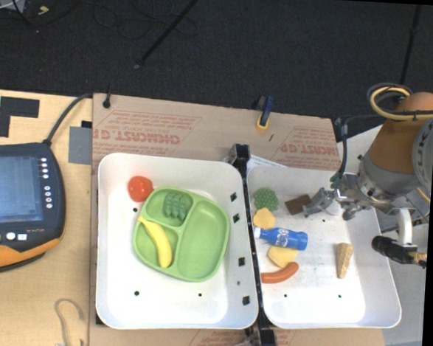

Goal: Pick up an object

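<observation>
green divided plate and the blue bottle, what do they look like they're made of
Green divided plate: likely moulded plastic, with an even colour, rounded compartment walls and a soft sheen. Blue bottle: probably toy plastic too, with saturated blue, a white label band and a slight gloss, though it is too small to be sure.

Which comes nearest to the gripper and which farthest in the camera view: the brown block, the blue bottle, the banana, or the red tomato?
From the gripper, over the right bin's upper part:
1. Brown block, just to its left in the right bin.
2. Blue bottle, lower left, mid right bin.
3. Banana, on the green plate in the left bin.
4. Red tomato, at the left bin's upper left.
</observation>
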You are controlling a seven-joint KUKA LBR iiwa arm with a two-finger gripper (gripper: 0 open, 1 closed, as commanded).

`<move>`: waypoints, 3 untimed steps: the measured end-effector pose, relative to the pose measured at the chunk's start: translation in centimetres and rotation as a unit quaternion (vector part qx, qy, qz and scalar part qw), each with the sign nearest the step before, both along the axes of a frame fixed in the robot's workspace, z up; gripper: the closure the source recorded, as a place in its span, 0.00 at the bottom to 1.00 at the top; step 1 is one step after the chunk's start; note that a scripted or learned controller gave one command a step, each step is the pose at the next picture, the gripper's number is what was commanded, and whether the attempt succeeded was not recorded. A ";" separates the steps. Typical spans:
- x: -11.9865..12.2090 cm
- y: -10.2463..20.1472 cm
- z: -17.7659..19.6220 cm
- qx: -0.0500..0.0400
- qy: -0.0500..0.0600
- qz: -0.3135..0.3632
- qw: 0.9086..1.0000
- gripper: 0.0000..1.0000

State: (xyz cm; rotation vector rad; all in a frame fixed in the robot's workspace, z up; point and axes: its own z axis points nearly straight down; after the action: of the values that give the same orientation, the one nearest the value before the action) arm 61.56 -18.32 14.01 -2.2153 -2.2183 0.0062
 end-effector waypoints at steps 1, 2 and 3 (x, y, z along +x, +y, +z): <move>0.0 0.3 -5.3 0.000 -0.001 0.000 1.000 0.00; 0.0 0.2 -4.0 0.000 -0.002 -0.001 1.000 1.00; 0.1 0.7 2.1 -0.001 -0.005 -0.001 1.000 1.00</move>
State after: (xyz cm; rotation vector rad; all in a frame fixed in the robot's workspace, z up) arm 61.67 -17.59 16.11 -2.2225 -2.2225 -0.0017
